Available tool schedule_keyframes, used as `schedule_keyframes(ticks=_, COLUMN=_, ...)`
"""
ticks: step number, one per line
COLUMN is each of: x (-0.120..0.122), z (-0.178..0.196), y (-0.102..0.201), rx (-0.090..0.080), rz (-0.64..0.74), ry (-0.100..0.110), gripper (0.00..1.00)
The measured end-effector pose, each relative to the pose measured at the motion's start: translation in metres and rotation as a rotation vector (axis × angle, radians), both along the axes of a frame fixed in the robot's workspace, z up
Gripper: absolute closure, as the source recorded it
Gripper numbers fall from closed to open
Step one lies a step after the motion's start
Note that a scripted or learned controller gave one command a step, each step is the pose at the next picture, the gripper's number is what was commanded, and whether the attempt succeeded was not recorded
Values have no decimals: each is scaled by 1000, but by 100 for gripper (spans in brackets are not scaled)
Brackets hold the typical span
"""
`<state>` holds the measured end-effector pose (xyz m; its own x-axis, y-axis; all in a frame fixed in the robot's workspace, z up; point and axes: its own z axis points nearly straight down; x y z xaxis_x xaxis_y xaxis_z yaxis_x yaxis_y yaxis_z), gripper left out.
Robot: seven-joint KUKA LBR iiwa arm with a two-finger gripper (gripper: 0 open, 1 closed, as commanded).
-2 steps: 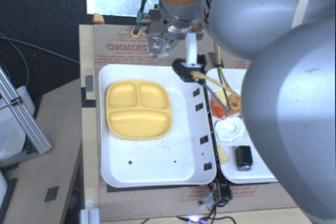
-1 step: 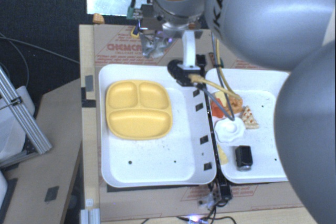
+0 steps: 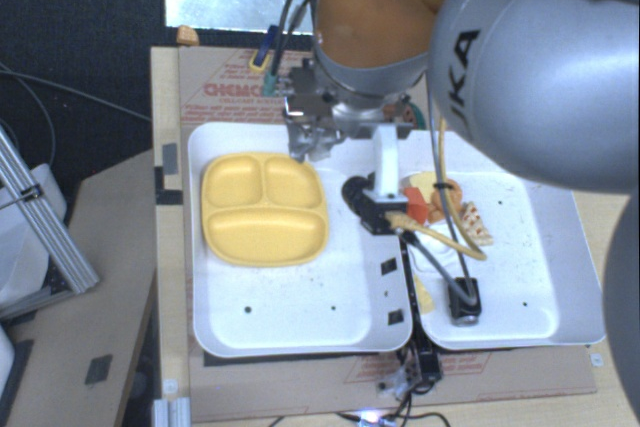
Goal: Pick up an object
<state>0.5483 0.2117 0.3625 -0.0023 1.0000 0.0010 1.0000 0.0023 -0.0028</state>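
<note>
hanging at the far rim of the left bin (image 3: pixel 290 310), the tool (image 3: pixel 308 137) sits low under the arm (image 3: pixel 500 45). its metal end is small, grey and partly shadowed, so i cannot tell whether it is wide or narrow, and nothing can be seen held in it. just beside it, toward the near side, lies a yellow plate (image 3: pixel 265 210) with three compartments, flat in the left bin's far half. the plate's far edge is close to the tool, but whether they touch is unclear.

across the divide, the right bin (image 3: pixel 520 300) holds a small heap (image 3: pixel 450 205) of pale, orange and red bits, too jumbled and cable-crossed to name. nearer the front is a black piece (image 3: pixel 465 300), hard to identify, and a pale scrap (image 3: pixel 425 295) by the divide. the arm's bulk covers the right bin's far corner. cardboard (image 3: pixel 225 90) shows under the bins on the tabletop.
</note>
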Motion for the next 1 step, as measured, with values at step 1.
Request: schedule_keyframes(ticks=1, x=-64, z=-16, y=-36, rx=-1, rz=-4, ry=1, gripper=100)
